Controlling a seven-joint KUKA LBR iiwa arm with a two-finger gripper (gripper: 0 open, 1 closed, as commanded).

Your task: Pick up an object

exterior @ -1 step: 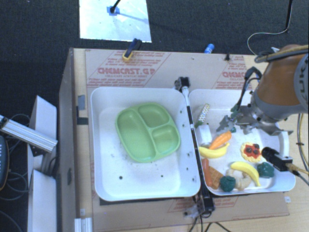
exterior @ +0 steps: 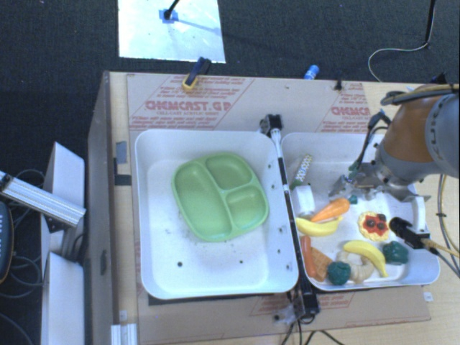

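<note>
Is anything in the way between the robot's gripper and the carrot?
Nothing visible. The gripper hangs just above and right of the carrot, with bare bin floor between them. A banana lies on the carrot's far side.

In the right bin (exterior: 430,268), toy foods lay jumbled: a carrot (exterior: 331,210) slanted above one banana (exterior: 317,226), a small pizza (exterior: 374,225) at three o'clock of them, a second banana (exterior: 366,255) toward five o'clock beside broccoli (exterior: 394,252).

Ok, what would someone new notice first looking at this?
Probably the green divided plate, lying alone in the left bin. Next, the bright clutter of toy food in the right bin: a carrot, two bananas and broccoli, with the grey-and-orange arm over them.
</note>
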